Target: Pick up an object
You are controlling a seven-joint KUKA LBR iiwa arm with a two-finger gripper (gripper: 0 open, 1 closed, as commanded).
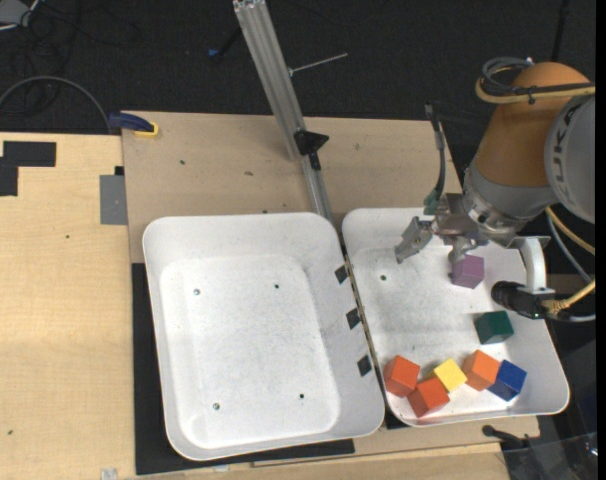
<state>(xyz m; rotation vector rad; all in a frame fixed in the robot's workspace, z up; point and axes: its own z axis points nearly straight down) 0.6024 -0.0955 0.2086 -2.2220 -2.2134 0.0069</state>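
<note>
My pincer (435, 236) hung over the right bin (408, 303), toward its twelve o'clock end. One grey finger (415, 238) stuck out to nine o'clock, and another part sat near the purple cube (468, 270), but I could not tell whether the fingers were spread or pressed together. I saw nothing between them, so I judged that I held nothing.

The purple cube lay just at four o'clock of my pincer, near the right bin's twelve o'clock edge. It was the nearest thing to take, and I judged it the likely target.

What could have gone wrong: the cube sat off to one side of my fingers, so a straight drop might have landed a fingertip on top of it, or knocked it away toward the rim. If I closed off centre, the cube could have twisted out of the grip. The five cubes packed at six o'clock touched one another, so a reach there might have jammed a finger between them or lifted two at once.

The count: two bins, left (248, 328) and right. In the right one, seven cubes: one purple, one green (494, 327), three orange-red (402, 374) (429, 396) (482, 369), one yellow (450, 375), one blue (509, 380). Both bins rested on the worktop (213, 168).
</note>
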